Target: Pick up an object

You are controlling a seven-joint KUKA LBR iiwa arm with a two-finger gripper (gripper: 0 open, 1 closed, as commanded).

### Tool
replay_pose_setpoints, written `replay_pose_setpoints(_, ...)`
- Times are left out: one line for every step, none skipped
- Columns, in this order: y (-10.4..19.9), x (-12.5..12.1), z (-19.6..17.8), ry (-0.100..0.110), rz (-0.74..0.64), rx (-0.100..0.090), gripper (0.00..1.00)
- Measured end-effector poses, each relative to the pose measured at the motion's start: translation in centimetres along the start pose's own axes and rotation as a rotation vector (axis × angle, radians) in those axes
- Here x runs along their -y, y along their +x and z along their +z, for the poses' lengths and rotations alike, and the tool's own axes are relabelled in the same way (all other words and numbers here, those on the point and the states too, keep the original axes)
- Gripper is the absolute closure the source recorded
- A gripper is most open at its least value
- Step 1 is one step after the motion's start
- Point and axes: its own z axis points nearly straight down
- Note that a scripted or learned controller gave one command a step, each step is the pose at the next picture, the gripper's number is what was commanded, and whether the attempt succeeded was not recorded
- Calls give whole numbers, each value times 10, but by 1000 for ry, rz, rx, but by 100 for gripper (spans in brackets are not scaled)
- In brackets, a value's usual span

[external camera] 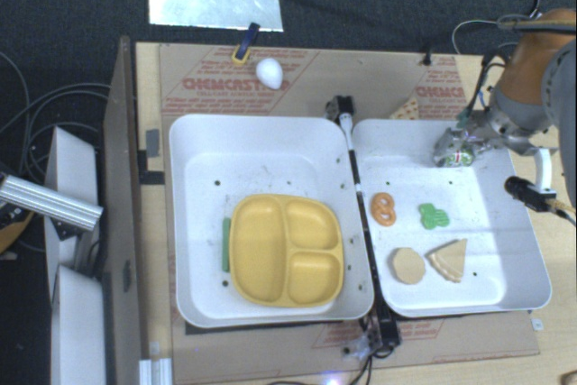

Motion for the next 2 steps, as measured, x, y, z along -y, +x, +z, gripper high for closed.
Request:
replay_pose_setpoints(56,83,-49,20,8,-5,100)
replay_pose_setpoints(105,65,-86,12,1,-4,100)
